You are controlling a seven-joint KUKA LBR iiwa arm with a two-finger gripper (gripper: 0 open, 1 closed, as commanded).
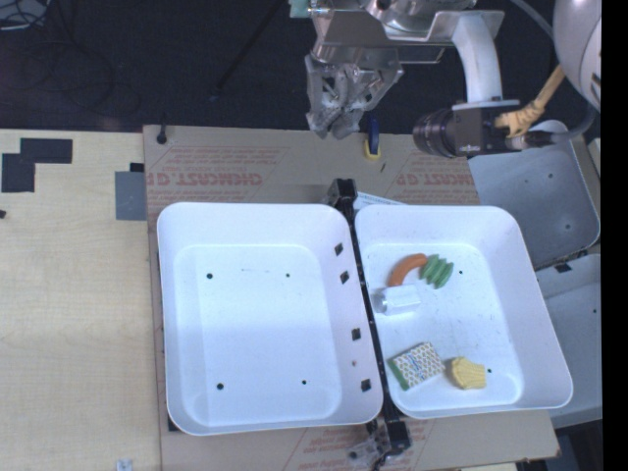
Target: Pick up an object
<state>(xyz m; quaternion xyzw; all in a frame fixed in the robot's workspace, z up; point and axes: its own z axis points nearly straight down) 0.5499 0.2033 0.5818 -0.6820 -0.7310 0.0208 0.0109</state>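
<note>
I hover my gripper (339,126) at upper centre, jaw state unclear, leaving the small orange curved toy (404,268) in the right white bin (525,263) reachable.

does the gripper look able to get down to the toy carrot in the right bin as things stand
Probably yes. The toy carrot lies uncovered in the right bin, with only a small white piece beside it. The gripper hangs high beyond the bins, with open space between.
</note>
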